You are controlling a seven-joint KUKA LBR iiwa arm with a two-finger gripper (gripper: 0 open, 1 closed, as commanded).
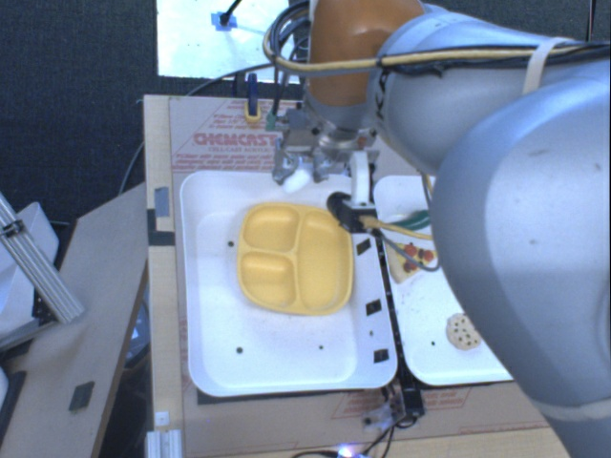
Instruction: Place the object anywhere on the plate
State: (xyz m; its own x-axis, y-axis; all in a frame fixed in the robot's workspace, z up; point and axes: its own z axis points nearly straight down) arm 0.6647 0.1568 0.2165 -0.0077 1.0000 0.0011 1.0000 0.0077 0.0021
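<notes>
Plate (291,260) – yellow, divided into three compartments – lies flat in the left bin (205,284), toward its far right, close to the wall shared with the right bin (434,356). I see nothing resting on the plate.

Gripper (305,174) hangs over the far part of the left bin, just beyond the plate's far rim, below the arm's orange band (358,27). A small white object (294,179) shows at the gripper's tip, above the bin floor and apart from the plate. I cannot tell whether the gripper is spread, pressed together or pinching this object – the view is too cluttered there.

In the right bin I note:
- a round tan biscuit (463,331) near the front;
- a pale flat piece with red spots (412,256) by the left wall;
- a green item (417,220) beyond it, partly hidden by the arm (477,113).
</notes>
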